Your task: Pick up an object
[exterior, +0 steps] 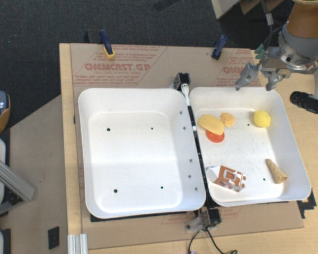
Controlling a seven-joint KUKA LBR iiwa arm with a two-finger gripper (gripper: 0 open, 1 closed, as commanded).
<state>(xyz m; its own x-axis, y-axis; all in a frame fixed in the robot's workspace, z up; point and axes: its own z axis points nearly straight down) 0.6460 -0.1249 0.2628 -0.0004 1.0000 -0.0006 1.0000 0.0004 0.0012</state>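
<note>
the gripper (258, 79) hangs with fingers spread and nothing between them over the right bin's (294, 142) far rim, the yellow ball (262, 118) lying just nearward below it

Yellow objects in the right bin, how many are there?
2: the yellow ball near the bin's far right side, and the yellow oval piece by the left wall, overlapping a red disc.
</note>
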